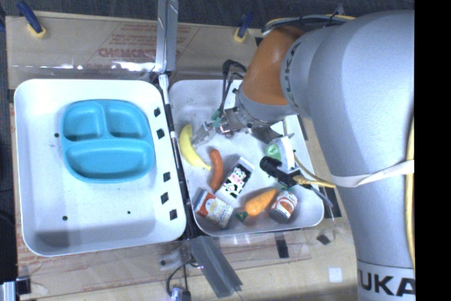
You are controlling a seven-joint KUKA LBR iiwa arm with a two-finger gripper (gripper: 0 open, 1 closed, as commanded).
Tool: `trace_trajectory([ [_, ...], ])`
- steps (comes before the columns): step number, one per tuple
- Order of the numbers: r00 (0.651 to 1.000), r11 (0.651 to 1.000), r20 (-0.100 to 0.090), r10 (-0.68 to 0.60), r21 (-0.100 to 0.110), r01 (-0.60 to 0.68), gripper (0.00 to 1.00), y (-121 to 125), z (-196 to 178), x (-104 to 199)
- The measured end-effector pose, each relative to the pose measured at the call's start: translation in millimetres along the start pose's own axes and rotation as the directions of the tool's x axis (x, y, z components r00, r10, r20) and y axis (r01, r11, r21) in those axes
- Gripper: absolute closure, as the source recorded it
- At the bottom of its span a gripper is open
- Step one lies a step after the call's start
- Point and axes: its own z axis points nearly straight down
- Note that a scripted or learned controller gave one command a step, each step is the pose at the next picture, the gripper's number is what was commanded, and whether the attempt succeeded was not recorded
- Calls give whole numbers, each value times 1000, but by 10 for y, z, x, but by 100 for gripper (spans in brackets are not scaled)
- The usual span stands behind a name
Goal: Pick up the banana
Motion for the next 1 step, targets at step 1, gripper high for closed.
trace_trajectory([
  [1, 1000, 1000, 0, 0, 0, 0, 0, 0, 0, 0],
])
